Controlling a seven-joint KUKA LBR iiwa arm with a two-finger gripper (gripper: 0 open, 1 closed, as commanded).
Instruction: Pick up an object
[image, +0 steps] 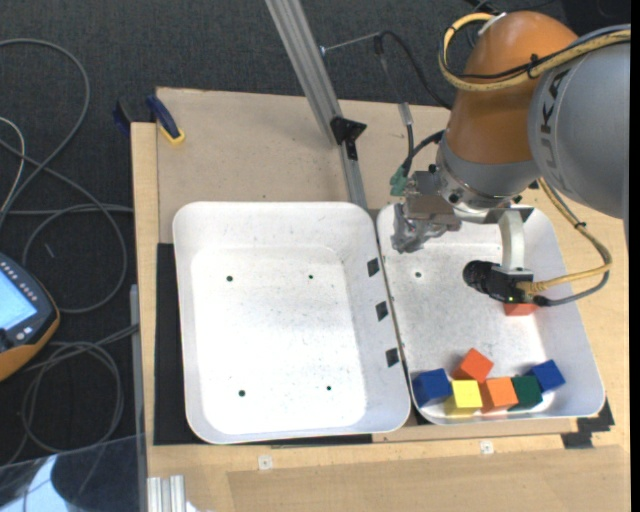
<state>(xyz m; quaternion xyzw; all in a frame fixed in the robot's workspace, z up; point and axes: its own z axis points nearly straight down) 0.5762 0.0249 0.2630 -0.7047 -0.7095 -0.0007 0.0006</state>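
My gripper (409, 237) hangs over the upper left corner of the right bin (440, 300), close to the wall shared with the left bin. No block lies under it. Several coloured blocks cluster along the right bin's near edge: a blue one (431, 385), a yellow one (466, 395), two orange ones (477, 363) (499, 394), a green one (526, 390) and another blue one (547, 375). A red block (519, 309) sits apart at mid right, partly hidden by a black part of the wrist (490, 279).
The left bin (270, 320) is white with a few dark specks. A slanted metal pole (315, 80) rises behind the bins. The grey and orange arm (510, 90) covers the right bin's far corner. Cables lie on the floor at left.
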